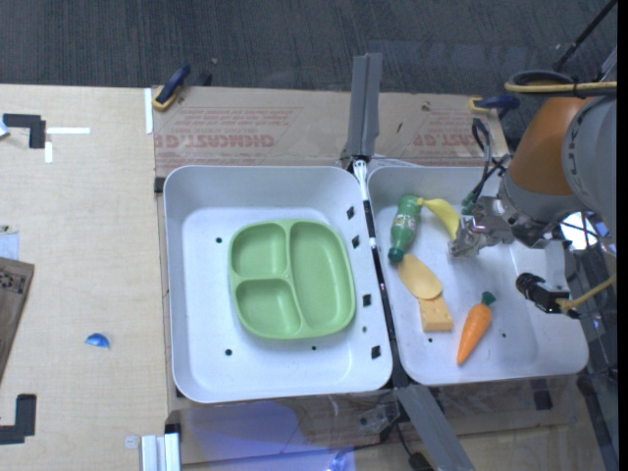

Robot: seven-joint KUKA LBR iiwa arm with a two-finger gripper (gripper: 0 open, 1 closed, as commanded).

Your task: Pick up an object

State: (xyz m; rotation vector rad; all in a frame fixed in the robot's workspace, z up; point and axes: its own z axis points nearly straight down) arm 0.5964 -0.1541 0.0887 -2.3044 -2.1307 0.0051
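Lying in the right bin (549,356) are the things to pick: a green bottle (404,226), a yellow banana (442,214) touching it, a pale yellow slice (420,278), a cheese wedge (437,314) and an orange carrot (473,330). The end effector (469,235) hangs low just beside the banana; its state I cannot tell. The left bin (191,361) holds a green divided plate (292,279). Both bins sit on the bench (78,263).

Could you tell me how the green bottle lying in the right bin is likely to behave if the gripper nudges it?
The green bottle lies on its side and looks round, so it would probably roll. It rests close beside the banana, which may stop it.
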